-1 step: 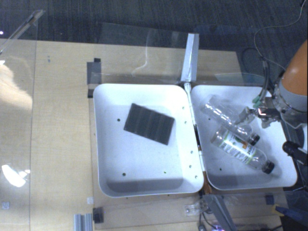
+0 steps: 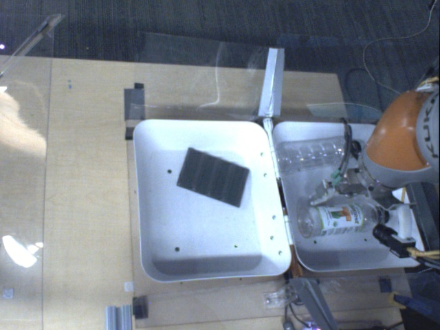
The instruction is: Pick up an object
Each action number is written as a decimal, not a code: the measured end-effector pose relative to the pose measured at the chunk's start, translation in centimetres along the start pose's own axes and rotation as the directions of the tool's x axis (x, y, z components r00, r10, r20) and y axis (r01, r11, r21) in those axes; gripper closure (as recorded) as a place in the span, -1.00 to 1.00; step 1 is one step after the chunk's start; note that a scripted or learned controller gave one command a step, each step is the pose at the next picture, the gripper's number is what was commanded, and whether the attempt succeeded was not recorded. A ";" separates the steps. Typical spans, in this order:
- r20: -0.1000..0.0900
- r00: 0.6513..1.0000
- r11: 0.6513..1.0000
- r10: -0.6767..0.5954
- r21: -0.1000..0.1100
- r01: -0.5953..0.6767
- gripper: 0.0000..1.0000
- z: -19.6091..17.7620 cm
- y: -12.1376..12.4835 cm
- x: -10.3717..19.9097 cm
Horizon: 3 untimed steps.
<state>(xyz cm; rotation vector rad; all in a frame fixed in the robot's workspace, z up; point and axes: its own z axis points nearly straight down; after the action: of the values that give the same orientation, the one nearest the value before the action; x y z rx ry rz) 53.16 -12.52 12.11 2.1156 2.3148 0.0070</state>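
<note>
In the right bin (image 2: 302, 249), a clear plastic bottle (image 2: 337, 221) with a green and white label lies on its side. My gripper (image 2: 335, 190) hangs low over that bin, just above the bottle's far side and close to it. I cannot tell whether it touches the bottle. A clear ribbed plastic piece (image 2: 313, 157) lies at the far end of the same bin. A dark grey rectangular pad (image 2: 213, 177) lies flat in the left bin (image 2: 158, 239), well away from the gripper.
The arm's orange band (image 2: 399, 139) and grey wrist cover the right bin's right side. A metal divider post (image 2: 270, 88) rises behind the two bins where they meet. Bare wooden bench (image 2: 69, 184) stretches to the left.
</note>
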 end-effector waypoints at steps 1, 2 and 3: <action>0.003 0.996 0.996 -0.089 -0.008 0.089 -1.00 3.1 -1.0 3.6; 0.000 0.994 0.994 -0.113 -0.001 0.113 -1.00 -6.5 0.9 4.8; 0.001 0.953 0.953 -0.303 -0.002 0.303 -1.00 -0.4 1.5 2.4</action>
<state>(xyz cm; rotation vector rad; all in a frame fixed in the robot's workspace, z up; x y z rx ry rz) 54.41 -10.04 12.50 1.7350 2.6092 0.0074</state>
